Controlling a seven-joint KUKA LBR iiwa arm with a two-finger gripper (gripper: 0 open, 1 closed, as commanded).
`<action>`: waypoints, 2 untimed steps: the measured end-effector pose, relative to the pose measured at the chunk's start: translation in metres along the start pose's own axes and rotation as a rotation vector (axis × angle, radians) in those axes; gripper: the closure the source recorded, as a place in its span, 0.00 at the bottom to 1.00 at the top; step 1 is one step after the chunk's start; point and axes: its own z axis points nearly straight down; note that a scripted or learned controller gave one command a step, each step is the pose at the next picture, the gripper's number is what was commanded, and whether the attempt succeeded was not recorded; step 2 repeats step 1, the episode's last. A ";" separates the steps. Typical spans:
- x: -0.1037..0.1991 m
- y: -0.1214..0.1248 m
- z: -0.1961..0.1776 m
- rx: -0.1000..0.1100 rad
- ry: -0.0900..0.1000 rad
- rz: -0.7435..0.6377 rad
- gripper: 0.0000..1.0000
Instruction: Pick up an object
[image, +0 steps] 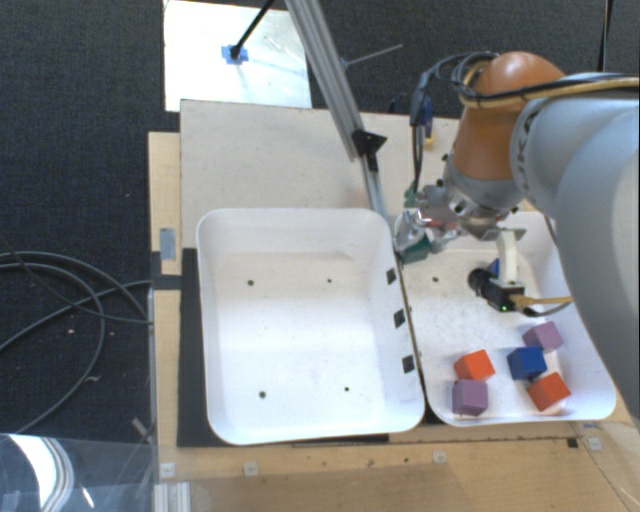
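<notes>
Dark carpet (80, 150) surrounds a pale counter (270, 150) that carries two shallow white bins side by side.

Five small blocks lie in the near corner of the right bin (440, 310), all resting on its floor. An orange block (474, 365) sits nearest the wall shared by the two bins. A purple block (469, 397) is just in front of it and seems to touch it. A blue block (526, 362) lies to the right of the orange one, apart from it. A red-orange block (548, 391) is close against the blue block's near right corner. A lilac block (543, 336), paler than the purple one, sits just behind the blue block. Each looks like a plain cube with matte faces, and several are turned at a slight angle.

The gripper (413, 240) hangs over the far left corner of that bin, close to the shared wall and well apart from the blocks. A small green patch (421, 246) shows at its tip, too small to tell what it is. Whether the gripper is open or closed, I cannot tell.

Above it the grey arm (580, 130) with its orange band (495, 110) comes in from the right. The left bin (300, 330) lies beside. A grey rod (335, 90) slants across the counter's far side, and loose cables (60, 300) curl on the carpet at left.
</notes>
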 end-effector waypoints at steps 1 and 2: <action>0.022 -0.018 0.002 0.003 0.008 0.011 1.00; 0.022 -0.018 0.002 0.003 0.008 0.011 1.00</action>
